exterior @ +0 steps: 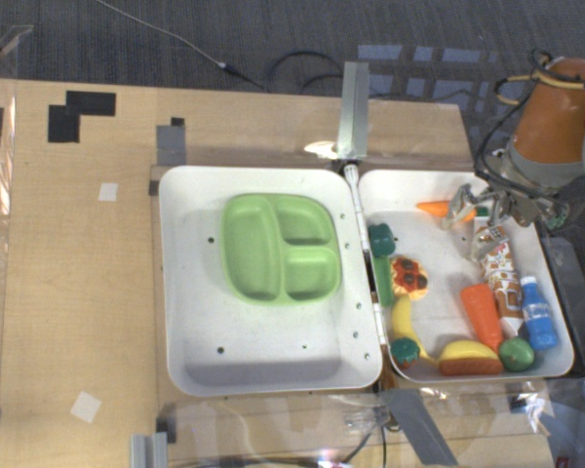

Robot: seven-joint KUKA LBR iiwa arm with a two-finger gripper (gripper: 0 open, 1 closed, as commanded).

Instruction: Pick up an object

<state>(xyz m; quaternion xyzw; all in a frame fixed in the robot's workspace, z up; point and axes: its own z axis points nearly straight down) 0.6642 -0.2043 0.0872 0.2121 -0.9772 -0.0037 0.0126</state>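
Arm reaches from right, hand (483, 208) lowered, apparently tilted.

Open room across the left bin (190, 261) around the green tray (278, 247). Crowded along the right bin's (409, 188) near and right walls: banana (403, 322), orange tube (480, 315), blue bottle (537, 313). Free in its middle.

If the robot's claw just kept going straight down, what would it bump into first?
Probably the snack packet, whose top end lies just under the gripper in the right bin. The orange carrot sits a little to its left. Depth is hard to judge from above.
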